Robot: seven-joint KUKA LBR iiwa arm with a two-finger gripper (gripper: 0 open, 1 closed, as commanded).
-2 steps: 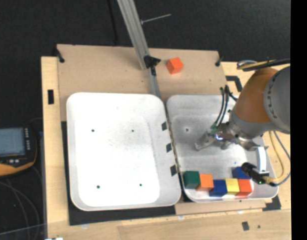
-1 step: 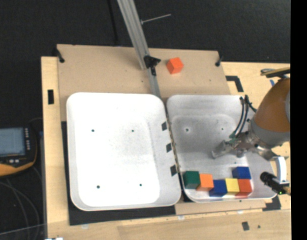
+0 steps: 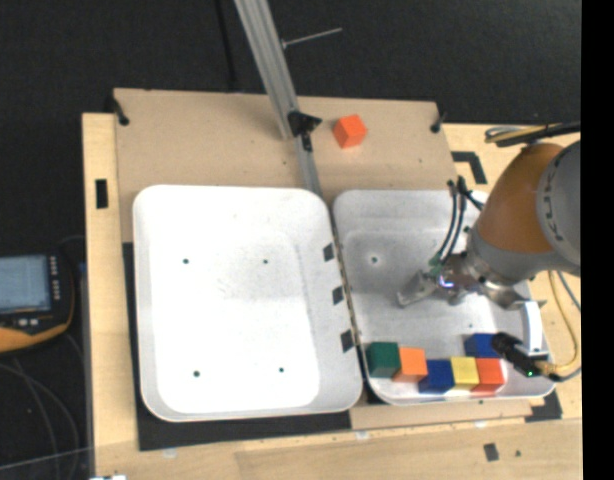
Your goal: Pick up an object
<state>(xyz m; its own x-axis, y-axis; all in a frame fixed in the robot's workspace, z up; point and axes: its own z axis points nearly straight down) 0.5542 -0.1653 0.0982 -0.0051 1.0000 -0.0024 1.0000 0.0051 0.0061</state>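
Note:
Along the near wall of the right bin [image 3: 387,218] lies a row of small blocks: a green block [image 3: 383,358], an orange block [image 3: 412,363], a blue block [image 3: 437,375], a yellow block [image 3: 464,370], a red-orange block [image 3: 490,372] and another blue block [image 3: 481,346] behind them. My gripper [image 3: 417,290] hangs over the middle of the right bin, pointing left, above and behind the row. Nothing shows between its fingers. The grey arm with its orange band [image 3: 517,208] comes in from the right.
The left bin [image 3: 232,298] lies beside the right one. An orange cube [image 3: 349,131] rests on the brown board behind the bins. A slanted metal post [image 3: 272,58] rises behind the bins. A handheld device [image 3: 22,293] lies at the far left.

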